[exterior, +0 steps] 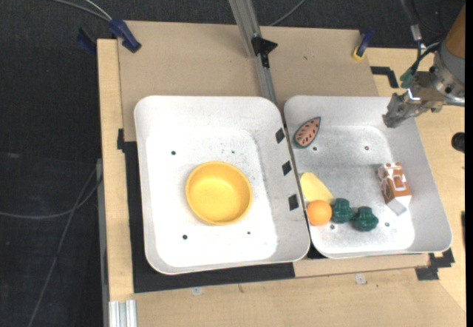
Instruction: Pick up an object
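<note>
We saw a yellow bowl alone in the left bin. The right bin held a leaf-shaped toy, a yellow wedge touching an orange ball, a green toy and an orange-and-white block. The gripper hung over that bin's far right rim, apart from all objects; we could not tell the fingers' opening.
</note>
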Tool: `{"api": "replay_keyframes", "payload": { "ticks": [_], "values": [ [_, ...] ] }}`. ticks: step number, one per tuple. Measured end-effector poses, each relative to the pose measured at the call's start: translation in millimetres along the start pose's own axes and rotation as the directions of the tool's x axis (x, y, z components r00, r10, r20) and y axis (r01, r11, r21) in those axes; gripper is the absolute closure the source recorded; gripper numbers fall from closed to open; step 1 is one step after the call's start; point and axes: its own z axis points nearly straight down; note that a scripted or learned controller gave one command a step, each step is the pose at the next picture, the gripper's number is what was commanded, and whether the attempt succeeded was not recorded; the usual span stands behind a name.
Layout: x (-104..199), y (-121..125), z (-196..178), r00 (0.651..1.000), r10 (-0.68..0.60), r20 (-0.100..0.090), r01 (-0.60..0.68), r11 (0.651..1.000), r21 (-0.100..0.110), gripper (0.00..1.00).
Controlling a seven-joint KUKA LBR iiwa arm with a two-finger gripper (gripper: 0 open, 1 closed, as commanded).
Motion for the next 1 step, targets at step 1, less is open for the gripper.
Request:
{"api": "replay_keyframes", "payload": {
  "ticks": [1],
  "values": [
    [56.6,6.0,9.7,1.0,-0.004,-0.007,0.004,1.0,0.016,1.0]
  ]
}}
